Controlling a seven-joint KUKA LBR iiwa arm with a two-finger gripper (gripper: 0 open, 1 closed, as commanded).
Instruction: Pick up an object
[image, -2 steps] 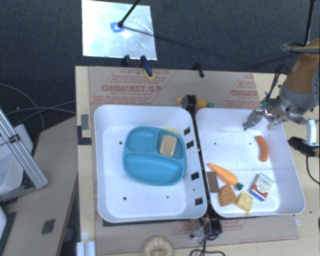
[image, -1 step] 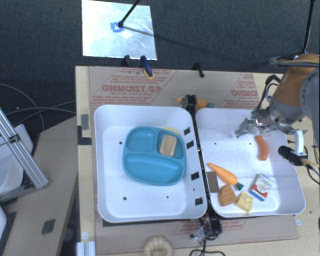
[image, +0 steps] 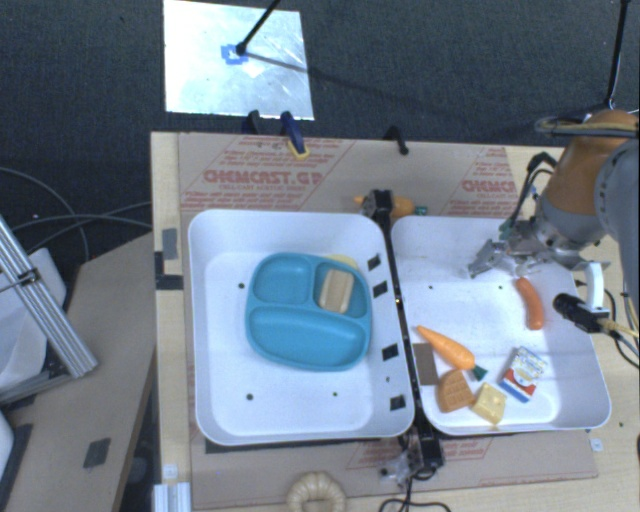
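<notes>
Starting at the left, the table (image: 120, 300) carries a brown board printed "CHEMCAST GP" in red, once above each bin, the right-hand print partly hidden by the arm; on the board sit the two bins side by side. The left bin (image: 225, 400) holds a blue divided tray (image: 290, 335), and in the tray's upper right compartment lies a tan bread-like piece (image: 335, 291); a yellow bit shows just behind it. Across the black divider, the right bin (image: 470, 310) holds an orange carrot (image: 447, 347) near its middle; below that, a brown toast-shaped piece (image: 454, 391) touching a pale yellow wedge (image: 489, 403); beside them a small red, white and blue carton (image: 522, 374), its print too small to read; farther right an orange sausage (image: 530, 303) lies upright along the bin floor. The claw (image: 492, 258) hangs over the upper part of the right bin, fingers spread apart and gripping nothing, just up and left of the sausage; the grey arm with its orange band (image: 585, 175) reaches in from the right.
</notes>
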